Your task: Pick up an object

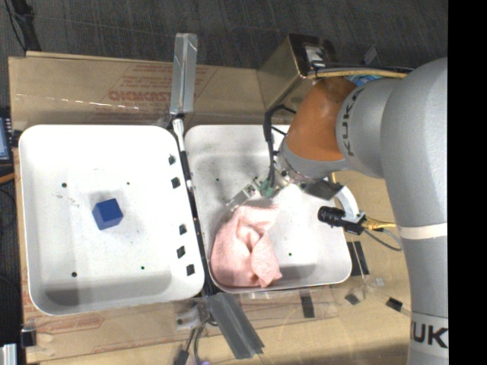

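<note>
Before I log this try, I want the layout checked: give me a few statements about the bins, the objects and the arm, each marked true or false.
1. The blue cube lies in the left bin. True.
2. The pink cloth lies in the left bin. False: it lies in the right bin, toward its near edge.
3. The gripper is over the right bin, just above the cloth's top edge. True.
4. The cube touches the cloth. False: they are in separate bins.
5. The arm reaches over the left bin. False: it is over the right one.
</note>
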